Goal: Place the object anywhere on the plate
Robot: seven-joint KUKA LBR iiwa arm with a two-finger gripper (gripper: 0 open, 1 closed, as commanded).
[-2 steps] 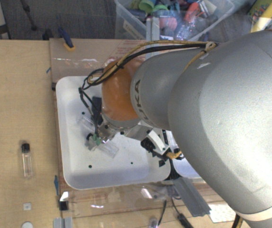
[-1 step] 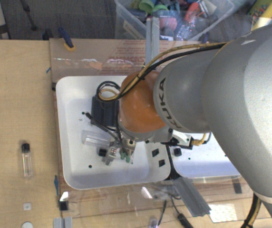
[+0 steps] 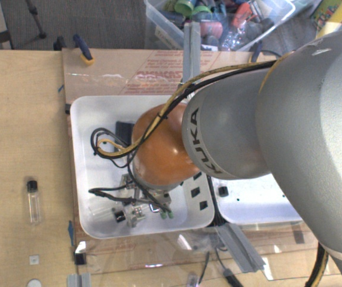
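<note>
On the tabletop [image 3: 15, 100] at far left we see a small vial [image 3: 33, 201]. Next, the left bin [image 3: 84, 160] holds our pincer [image 3: 138, 211], lowered near its front wall; whether it grips anything we cannot tell. The grey arm [image 3: 266, 118] hides the plate and object. The right bin [image 3: 255, 202] follows.

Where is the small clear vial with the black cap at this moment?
In the camera view, the small clear vial lies on the wooden bench at the left side, outside the left white bin, apart from its left wall.
</note>
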